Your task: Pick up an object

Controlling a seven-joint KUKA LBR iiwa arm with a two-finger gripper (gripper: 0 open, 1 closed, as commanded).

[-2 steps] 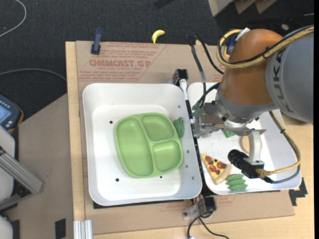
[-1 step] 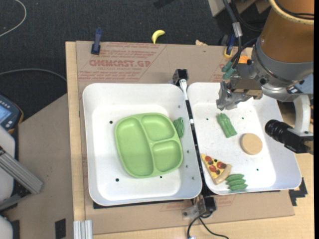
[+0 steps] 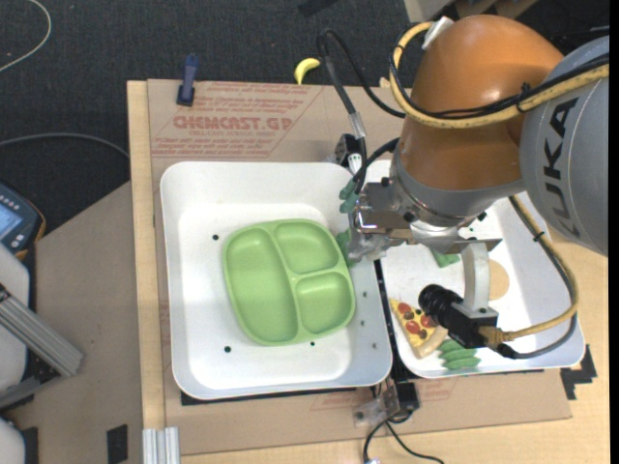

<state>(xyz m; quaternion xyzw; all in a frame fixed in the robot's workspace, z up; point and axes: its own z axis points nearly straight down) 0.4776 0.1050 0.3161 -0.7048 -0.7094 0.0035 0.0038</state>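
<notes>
From above, the arm [image 3: 484, 114] hung over the right bin [image 3: 542, 288], hiding its fingers; whether apart or together, I couldn't tell. A pizza slice [image 3: 416, 325] lay below; it would need a centred, straight descent

Lots of room on the left, a tight squeeze on the right

In the left bin [image 3: 184, 259] the green tray [image 3: 288, 280] sits in the middle, with bare white floor all around it. My big arm [image 3: 474, 114] covers most of the right bin [image 3: 542, 288]; a pizza slice [image 3: 418, 325] and maybe some green bits lie near its front edge.
</notes>
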